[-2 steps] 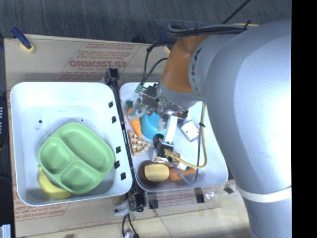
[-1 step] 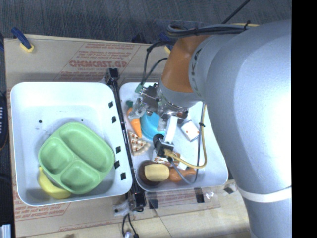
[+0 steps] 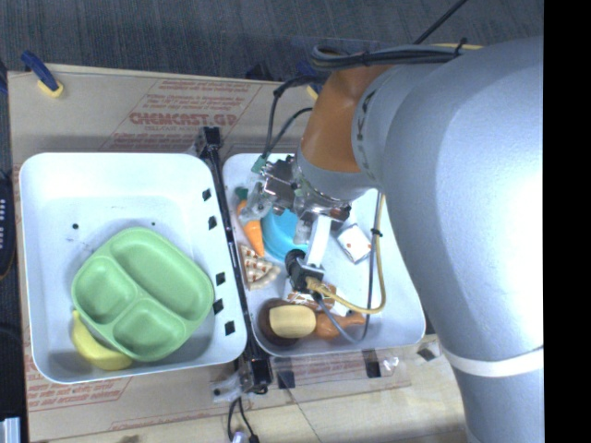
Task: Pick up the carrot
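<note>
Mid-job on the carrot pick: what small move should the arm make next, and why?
Probably a short shift toward the near end of the right bin, to centre the gripper over the carrot. The carrot lies along the bin's left wall, beside the blue container, and the gripper appears to sit just past it rather than over it, so descending here would likely miss.

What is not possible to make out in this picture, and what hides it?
Camera view:
- carrot: partly under the blue object and the arm.
- yellow object: mostly under the green plate, shape unclear.
- right bin: much of its floor covered by the arm.
</note>
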